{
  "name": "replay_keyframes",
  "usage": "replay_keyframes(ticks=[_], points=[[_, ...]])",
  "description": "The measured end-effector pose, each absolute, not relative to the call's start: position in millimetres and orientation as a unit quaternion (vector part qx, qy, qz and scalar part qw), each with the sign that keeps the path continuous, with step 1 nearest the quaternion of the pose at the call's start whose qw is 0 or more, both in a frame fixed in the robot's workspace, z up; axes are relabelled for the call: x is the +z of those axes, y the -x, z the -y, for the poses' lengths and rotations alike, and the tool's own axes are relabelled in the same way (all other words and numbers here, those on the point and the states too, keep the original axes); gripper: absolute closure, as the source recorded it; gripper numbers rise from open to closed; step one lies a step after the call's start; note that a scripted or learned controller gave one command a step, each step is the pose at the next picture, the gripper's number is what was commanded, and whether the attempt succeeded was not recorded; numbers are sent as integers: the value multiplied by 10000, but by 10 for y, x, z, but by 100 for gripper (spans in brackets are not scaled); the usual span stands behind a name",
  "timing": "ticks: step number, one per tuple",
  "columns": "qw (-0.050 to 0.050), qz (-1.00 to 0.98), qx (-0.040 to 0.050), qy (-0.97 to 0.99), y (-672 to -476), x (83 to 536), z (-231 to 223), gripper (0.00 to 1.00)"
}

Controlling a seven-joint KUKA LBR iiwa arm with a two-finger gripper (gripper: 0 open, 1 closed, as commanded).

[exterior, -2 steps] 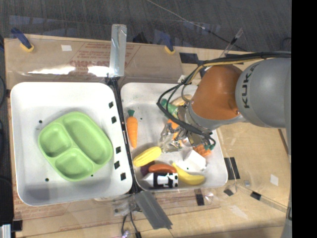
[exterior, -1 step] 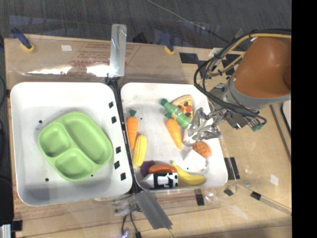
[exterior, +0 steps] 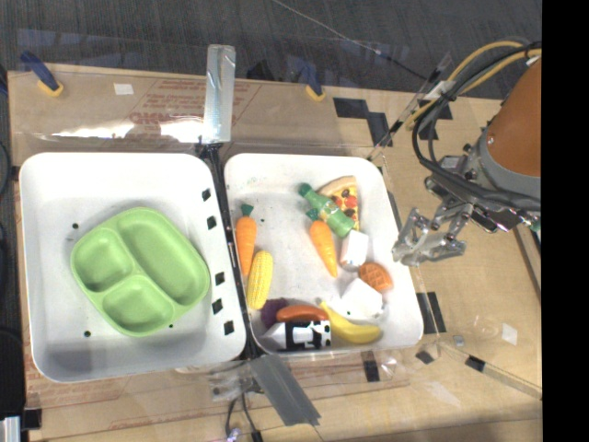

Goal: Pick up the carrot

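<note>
1. Dark carpet lay beyond the tabletop (exterior: 479,376), which carried two shallow white bins side by side.
2. In the left bin (exterior: 46,339) sat a green divided plate (exterior: 138,270).
3. The right bin (exterior: 276,168) was crowded with toy food: two carrots, a corn cob (exterior: 259,279), a pizza slice (exterior: 345,196), a banana (exterior: 354,330), a green bottle-like piece (exterior: 322,205) and several smaller items.
4. One carrot (exterior: 245,238) lay against the bin's left wall, just above the corn and close beside it; the other carrot (exterior: 323,245) lay near the middle, tilted, its green top by the bottle-like piece and its tip towards a white block (exterior: 355,247).
5. The gripper (exterior: 423,245) hung outside the right bin, past its right rim and well apart from both carrots, with its fingers spread and nothing between them.
6. As a judgement, either carrot looked like light, rigid, smooth plastic, tapered and prone to slipping or rolling out of a pinch.
7. Best hold would probably have been across the thicker upper body, fingers either side of its long axis; the middle carrot offered more room than the one against the wall.
</note>
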State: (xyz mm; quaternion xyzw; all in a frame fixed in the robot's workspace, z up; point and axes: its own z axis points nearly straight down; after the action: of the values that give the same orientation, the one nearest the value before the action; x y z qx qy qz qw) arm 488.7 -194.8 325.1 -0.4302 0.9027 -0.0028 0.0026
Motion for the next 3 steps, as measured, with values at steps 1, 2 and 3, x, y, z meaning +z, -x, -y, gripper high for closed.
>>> replay_keyframes(ticks=[1,2,3], points=[[21,-8190,-24,5738,-5588,3865,2093,100],[-8,-8048,16,5935,-4792,3122,2029,100],[-1,-5841,25,8117,-4770,2584,2089,100]])
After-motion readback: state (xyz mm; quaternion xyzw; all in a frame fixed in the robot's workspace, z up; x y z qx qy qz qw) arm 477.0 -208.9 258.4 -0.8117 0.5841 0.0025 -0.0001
